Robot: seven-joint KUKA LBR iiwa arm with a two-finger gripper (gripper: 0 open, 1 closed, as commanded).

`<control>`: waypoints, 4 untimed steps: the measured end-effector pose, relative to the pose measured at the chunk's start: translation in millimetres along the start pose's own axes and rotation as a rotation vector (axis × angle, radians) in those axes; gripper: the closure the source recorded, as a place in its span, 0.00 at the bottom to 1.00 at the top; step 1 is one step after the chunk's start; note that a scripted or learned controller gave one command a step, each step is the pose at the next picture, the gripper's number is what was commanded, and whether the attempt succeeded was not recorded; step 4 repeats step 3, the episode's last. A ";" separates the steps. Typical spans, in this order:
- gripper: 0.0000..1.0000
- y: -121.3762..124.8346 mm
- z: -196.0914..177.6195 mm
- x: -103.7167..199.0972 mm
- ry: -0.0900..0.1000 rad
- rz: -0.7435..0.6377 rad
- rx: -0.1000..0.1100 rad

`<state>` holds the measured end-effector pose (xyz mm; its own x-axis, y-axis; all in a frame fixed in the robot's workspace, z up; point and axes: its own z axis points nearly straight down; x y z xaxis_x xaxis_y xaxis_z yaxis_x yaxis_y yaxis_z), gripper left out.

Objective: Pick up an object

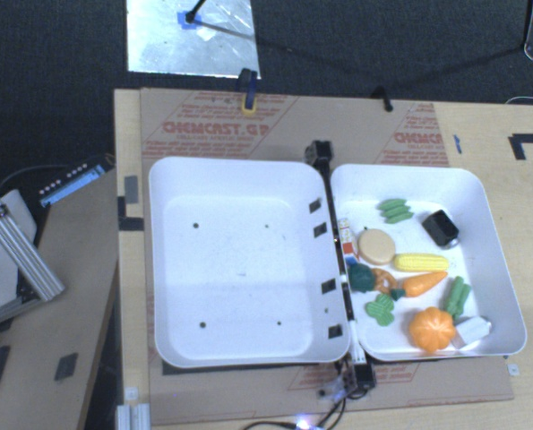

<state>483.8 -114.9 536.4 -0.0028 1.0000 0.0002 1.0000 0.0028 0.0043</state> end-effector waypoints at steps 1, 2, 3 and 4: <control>1.00 57.8 1.9 -11.6 -0.002 0.001 0.001; 1.00 0.8 0.2 4.1 0.000 -0.002 0.000; 1.00 82.3 2.9 -18.0 -0.002 0.001 0.001; 1.00 82.3 2.9 -18.0 -0.002 0.001 0.001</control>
